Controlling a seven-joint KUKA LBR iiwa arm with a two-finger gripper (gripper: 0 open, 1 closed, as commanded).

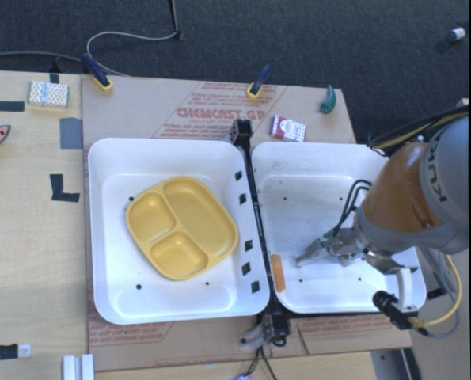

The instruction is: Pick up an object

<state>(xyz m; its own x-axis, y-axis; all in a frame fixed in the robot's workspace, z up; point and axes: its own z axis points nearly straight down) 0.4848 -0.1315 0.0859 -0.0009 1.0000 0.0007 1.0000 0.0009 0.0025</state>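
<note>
The end effector [305, 255] is low inside the right bin [314, 161], near the bin's floor, and its grey tip points toward the left wall. I cannot tell its state from this view. Nothing is visible in its grip.

A small orange object [277, 271] lies on the floor of the right bin, close to the left wall, just below and left of the tip. They look near each other but apart. In the left bin [108, 165] a yellow tray [181, 226] with three compartments lies flat in the middle.

In my judgement the task is not done yet: no object is lifted. The arm seems at the approach step, and the grasp and the lift are left.
</note>
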